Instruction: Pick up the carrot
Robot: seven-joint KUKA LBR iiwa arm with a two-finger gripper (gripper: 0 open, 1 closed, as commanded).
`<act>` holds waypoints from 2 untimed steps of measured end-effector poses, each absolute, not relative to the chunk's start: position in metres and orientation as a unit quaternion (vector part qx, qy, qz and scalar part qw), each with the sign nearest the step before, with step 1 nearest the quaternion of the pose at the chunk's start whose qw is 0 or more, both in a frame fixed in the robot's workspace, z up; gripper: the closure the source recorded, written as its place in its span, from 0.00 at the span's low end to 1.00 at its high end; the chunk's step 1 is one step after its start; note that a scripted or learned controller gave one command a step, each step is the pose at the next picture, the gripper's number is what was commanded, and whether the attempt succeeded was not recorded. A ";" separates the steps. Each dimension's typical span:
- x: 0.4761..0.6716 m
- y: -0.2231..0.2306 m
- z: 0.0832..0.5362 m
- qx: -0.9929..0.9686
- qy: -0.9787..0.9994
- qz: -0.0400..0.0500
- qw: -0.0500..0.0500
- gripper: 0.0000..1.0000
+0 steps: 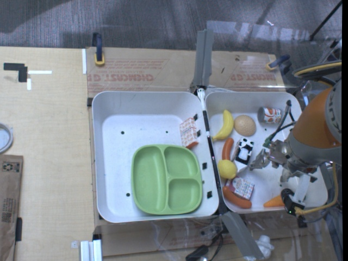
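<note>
The carrot (273,202) is a small orange wedge lying on the floor of the right bin (255,99), near its front wall. My gripper (260,161) hangs over the middle of that bin, up and to the left of the carrot and apart from it. Its tip points left toward a black-and-white toy (244,150). Nothing shows between its tips. The arm's orange band (319,125) rises at the right edge of the bin.
Sharing the right bin are a banana (224,125), a tan ball (245,125), a can (270,114), a lemon (227,169), two sausages (227,148) (237,199) and a packet (243,187). The left bin (109,145) holds a green divided plate (166,179) and a snack packet (188,131).
</note>
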State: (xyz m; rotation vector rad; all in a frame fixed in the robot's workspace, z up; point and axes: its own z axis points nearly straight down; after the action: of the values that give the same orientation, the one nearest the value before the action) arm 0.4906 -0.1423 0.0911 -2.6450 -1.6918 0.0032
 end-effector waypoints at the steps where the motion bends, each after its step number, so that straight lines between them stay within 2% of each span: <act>1: 0.478 -0.173 0.216 -0.838 -0.545 0.002 0.000 0.00; 2: 0.476 -0.161 0.101 -0.862 -0.507 0.002 0.002 0.00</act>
State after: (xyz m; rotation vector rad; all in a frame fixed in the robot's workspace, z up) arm 0.4761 -0.1610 0.1015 -2.7038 -1.5919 0.0064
